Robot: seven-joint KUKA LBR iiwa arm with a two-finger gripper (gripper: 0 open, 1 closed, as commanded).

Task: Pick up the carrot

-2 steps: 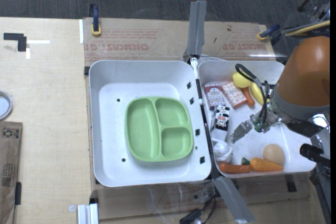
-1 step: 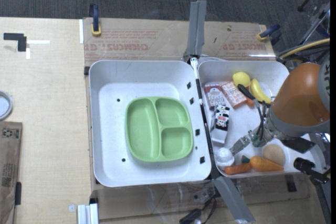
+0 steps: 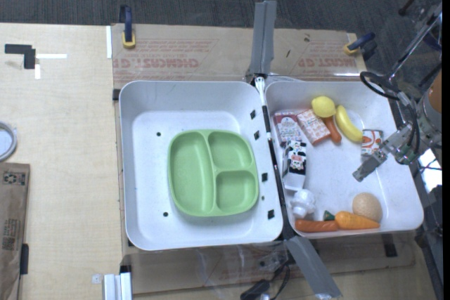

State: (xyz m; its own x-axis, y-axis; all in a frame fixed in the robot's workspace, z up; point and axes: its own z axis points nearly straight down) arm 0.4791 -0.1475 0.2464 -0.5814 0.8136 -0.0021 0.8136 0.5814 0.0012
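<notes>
Camera view: counter [image 3: 63, 151] carried two white bins. Left bin [image 3: 140, 151] held green divided plate [image 3: 213, 172] at centre. Right bin [image 3: 394, 207] held gripper [image 3: 368, 168] low near right wall; whether fingers were open or closed couldn't be told, nothing seen between them. Carrot [image 3: 356, 221] lay along near edge, toward near-right corner, touching beige egg [image 3: 367, 206]. Banana [image 3: 347, 124], lemon [image 3: 323, 107] near far edge.
</notes>
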